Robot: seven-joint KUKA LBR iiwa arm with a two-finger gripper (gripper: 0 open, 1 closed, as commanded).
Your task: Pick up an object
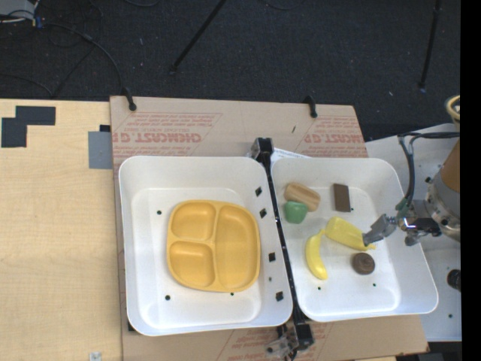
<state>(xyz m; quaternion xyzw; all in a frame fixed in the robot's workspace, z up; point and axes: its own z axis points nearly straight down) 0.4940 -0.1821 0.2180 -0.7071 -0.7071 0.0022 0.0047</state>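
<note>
Grey two-finger gripper hovers at a yellow plastic wedge in the right white bin, beside a yellow toy banana.

Yellow divided plate lying in left white bin; brown cardboard sheet beneath both bins; pale wooden desk at left; black cables on dark floor.

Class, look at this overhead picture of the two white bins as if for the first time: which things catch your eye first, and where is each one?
The big yellow divided plate stands out first, lying in the middle of the left bin. Next comes the cluster of small toy foods in the right bin: a banana, a yellow wedge, a green ball and a bread roll. The gripper reaches in from the right, its tip at the wedge's edge.
</note>
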